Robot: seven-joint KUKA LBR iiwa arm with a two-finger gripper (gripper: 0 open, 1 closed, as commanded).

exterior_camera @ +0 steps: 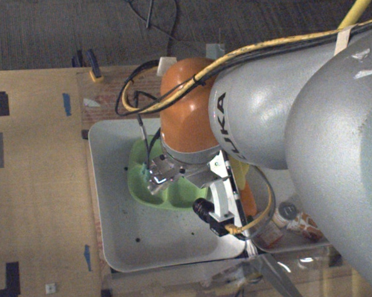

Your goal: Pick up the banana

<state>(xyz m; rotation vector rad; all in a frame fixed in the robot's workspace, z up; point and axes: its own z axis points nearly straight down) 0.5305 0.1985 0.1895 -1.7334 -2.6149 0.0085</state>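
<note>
My arm reaches in from the right and covers much of both bins. The gripper (155,179) hangs low over a light green object (137,179) in the left bin (115,230). A strip of yellow (241,171) that may be the banana shows beside the wrist in the right bin, mostly hidden behind the arm. An orange object (248,200) sits just below that strip.
The right bin holds a small jar or bottle (287,212) and a reddish packet (307,226) near its lower edge. Yellow and black cables loop over the bench above the left bin. The wooden benchtop (37,185) stretches to the left.
</note>
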